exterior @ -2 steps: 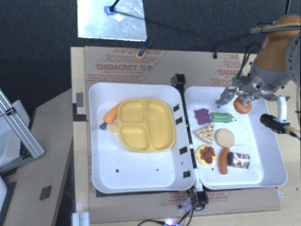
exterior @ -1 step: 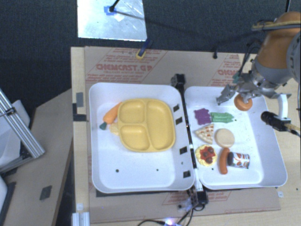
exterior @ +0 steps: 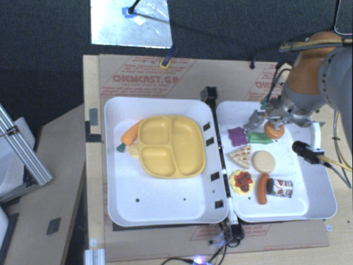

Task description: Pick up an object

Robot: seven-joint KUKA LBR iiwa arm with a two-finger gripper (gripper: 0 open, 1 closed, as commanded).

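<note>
My gripper (exterior: 261, 120) hangs low over the back of the right bin (exterior: 320, 203), at the end of the grey arm with the orange band (exterior: 309, 70). Directly under it lie a green piece (exterior: 259, 138) and an orange round piece (exterior: 274, 130); whether it touches either is unclear. A purple piece (exterior: 237, 135) lies just to its left. Nearer the front of that bin are a pizza slice (exterior: 241, 157), a beige bun (exterior: 263, 161), a yellow disc with red topping (exterior: 241, 181), a sausage (exterior: 261, 189) and a small can (exterior: 281, 187).
The left bin (exterior: 118, 203) holds a yellow divided plate (exterior: 165, 146) with a carrot (exterior: 130, 132) at its left edge. A black divider with clips (exterior: 219, 148) runs between the bins. A black cable fitting (exterior: 306, 152) sits by the right bin's right side.
</note>
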